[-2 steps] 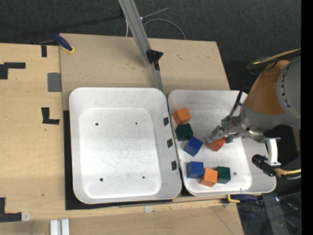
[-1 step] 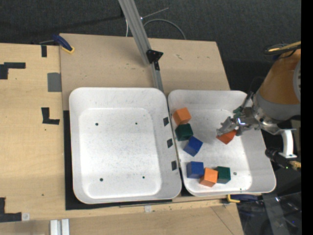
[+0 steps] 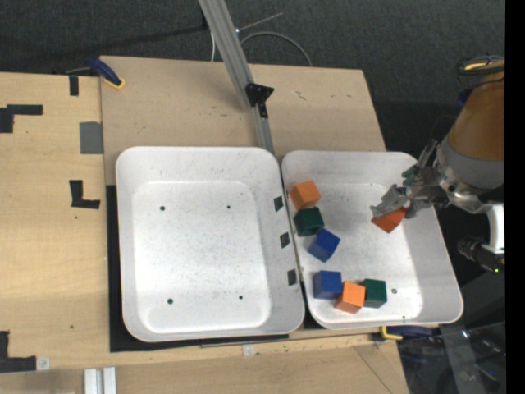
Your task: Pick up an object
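Note:
My gripper (image 3: 392, 209) hangs over the right part of the right bin (image 3: 426, 302), reaching in from the right. A red block (image 3: 388, 221) sits tilted between its fingers, and the gripper is shut on it. Loose in the same bin lie an orange cube (image 3: 306, 193), a dark green cube (image 3: 309, 220) and a blue cube (image 3: 326, 244) near the left wall. Another blue cube (image 3: 327, 283), an orange cube (image 3: 351, 295) and a green cube (image 3: 374, 291) cluster at the front.
The left bin (image 3: 131, 220) stands beside the right one, their walls touching in the middle. A slanted metal rail (image 3: 234, 48) runs from the top down to the bins' shared back corner. The wooden bench (image 3: 49, 220) extends to the left.

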### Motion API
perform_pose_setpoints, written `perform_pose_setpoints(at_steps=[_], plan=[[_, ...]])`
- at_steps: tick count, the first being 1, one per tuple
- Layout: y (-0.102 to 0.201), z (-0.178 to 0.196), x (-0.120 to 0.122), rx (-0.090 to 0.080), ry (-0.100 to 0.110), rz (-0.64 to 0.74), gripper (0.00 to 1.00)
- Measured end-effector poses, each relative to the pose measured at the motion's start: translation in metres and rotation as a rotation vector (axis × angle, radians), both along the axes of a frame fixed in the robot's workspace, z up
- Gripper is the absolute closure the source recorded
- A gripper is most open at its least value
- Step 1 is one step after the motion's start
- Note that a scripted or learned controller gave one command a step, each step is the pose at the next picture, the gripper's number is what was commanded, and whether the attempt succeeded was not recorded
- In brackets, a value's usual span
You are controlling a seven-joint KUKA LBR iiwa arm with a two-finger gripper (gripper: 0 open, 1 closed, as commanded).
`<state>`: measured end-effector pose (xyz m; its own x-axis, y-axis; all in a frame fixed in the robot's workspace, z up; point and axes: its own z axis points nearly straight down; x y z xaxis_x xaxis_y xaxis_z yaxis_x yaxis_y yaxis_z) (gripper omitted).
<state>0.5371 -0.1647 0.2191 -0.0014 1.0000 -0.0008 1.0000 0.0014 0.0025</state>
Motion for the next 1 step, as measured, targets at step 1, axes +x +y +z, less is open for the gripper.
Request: perform_pose_setpoints(at_steps=[1], plan=[[0.0483,0.0107,-0.0080,0.003,0.004,0.004,1.00]])
